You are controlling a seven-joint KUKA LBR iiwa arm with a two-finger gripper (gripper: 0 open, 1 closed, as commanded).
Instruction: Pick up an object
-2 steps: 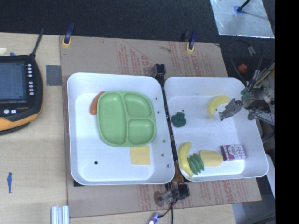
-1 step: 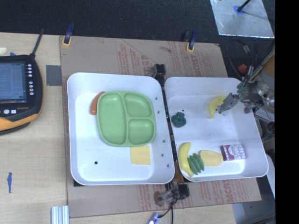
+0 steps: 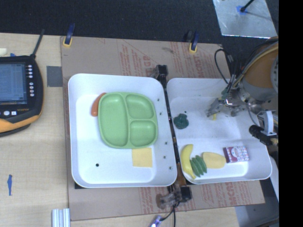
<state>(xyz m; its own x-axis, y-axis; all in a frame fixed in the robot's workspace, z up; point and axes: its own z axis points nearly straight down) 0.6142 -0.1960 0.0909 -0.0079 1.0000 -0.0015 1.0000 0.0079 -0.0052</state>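
Note:
My gripper (image 3: pixel 221 108) hangs low over the back part of the right bin (image 3: pixel 208 86), reaching in from the right; nothing shows in it. A dark green round object (image 3: pixel 181 121) lies to its left, near the bin's left wall. Along the front of that bin lie a yellow banana (image 3: pixel 186 157), a green ridged piece (image 3: pixel 199 165), a pale yellow object (image 3: pixel 215 160) and a small red and white box (image 3: pixel 236 153).
The left bin (image 3: pixel 85 141) holds a green divided plate (image 3: pixel 128 119), an orange-red item (image 3: pixel 95 106) tucked at the plate's left edge, and a yellow square (image 3: pixel 142 157). A teach pendant (image 3: pixel 16 91) lies on the bench at far left.

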